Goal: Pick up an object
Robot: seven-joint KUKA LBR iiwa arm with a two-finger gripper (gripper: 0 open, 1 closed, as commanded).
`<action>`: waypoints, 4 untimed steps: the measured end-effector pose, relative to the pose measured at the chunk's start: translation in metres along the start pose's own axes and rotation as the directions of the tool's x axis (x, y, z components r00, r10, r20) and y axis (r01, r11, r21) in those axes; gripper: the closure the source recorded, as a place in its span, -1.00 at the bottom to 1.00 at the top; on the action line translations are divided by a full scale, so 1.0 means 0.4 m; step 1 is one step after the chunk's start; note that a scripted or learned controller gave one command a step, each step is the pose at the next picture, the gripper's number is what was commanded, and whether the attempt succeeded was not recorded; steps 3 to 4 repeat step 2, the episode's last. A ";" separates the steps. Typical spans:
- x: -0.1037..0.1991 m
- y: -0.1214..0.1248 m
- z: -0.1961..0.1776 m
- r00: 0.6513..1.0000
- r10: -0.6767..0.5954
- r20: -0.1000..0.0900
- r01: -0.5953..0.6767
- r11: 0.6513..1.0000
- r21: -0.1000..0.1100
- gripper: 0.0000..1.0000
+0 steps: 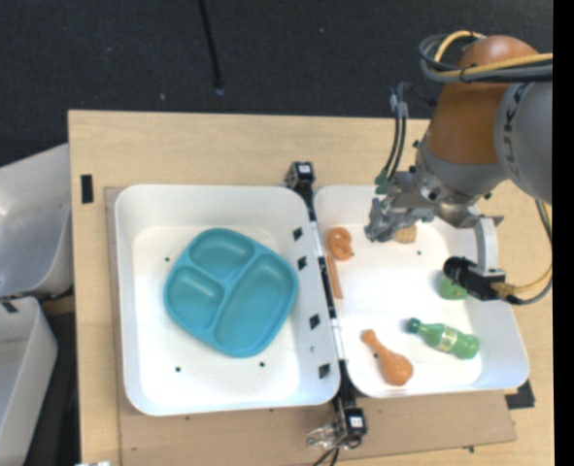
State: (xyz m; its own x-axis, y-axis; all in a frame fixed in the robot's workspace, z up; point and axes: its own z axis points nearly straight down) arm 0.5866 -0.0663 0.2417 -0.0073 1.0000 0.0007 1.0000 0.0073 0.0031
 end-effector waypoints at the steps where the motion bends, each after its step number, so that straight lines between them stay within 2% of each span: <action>1: 0.141 0.049 -0.010 1.000 -0.001 -0.001 0.001 1.000 0.000 1.00; 2: 0.273 0.063 -0.032 1.000 0.000 -0.001 0.000 1.000 0.001 1.00; 4: 0.273 0.063 -0.032 1.000 0.000 -0.001 0.000 1.000 0.001 1.00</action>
